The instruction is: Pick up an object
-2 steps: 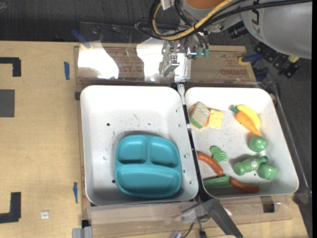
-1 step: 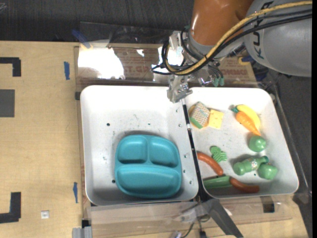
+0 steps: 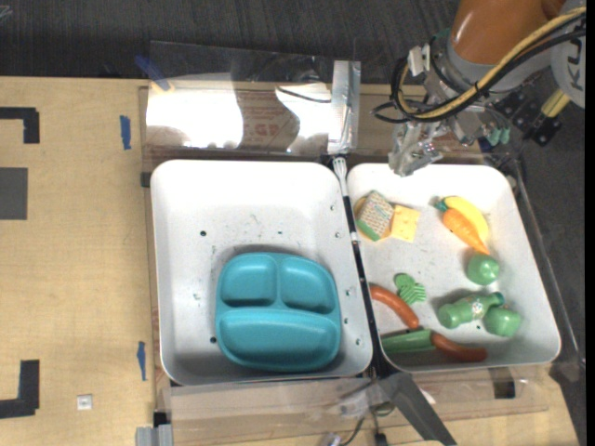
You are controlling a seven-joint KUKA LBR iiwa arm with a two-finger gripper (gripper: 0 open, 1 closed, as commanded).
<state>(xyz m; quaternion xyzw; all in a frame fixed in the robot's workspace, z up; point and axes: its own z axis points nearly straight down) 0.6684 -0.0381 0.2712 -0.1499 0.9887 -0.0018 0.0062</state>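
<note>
The grey arm with its orange band reaches in from the upper right, and its gripper [image 3: 416,156] hangs over the far left rim of the shallow white right-hand bin [image 3: 534,249]; nothing is seen between its parts, and whether it stands wide or narrow cannot be told from this slant. Below it, near the far left of that bin, a tan waffle-patterned toy piece [image 3: 375,216] lies touching a pale yellow square block [image 3: 405,222]. To their right a yellow toy banana [image 3: 465,214] lies against an orange carrot-shaped toy [image 3: 462,229], with a round green toy [image 3: 482,268] just beneath them. Nearer the middle sits a small green ridged toy [image 3: 409,288], and beside it a curved orange-red sausage-shaped toy [image 3: 395,306] runs along the left wall. At the near right a cluster of green plastic pieces [image 3: 479,313] lies together, and along the near edge a dark green toy cucumber [image 3: 406,340] meets a red chilli-shaped toy [image 3: 458,348]. The shallow white left-hand bin [image 3: 186,193] holds a teal plastic divided tray [image 3: 277,311], set toward its near side. Both bins rest on the light wooden counter [image 3: 65,249].
</note>
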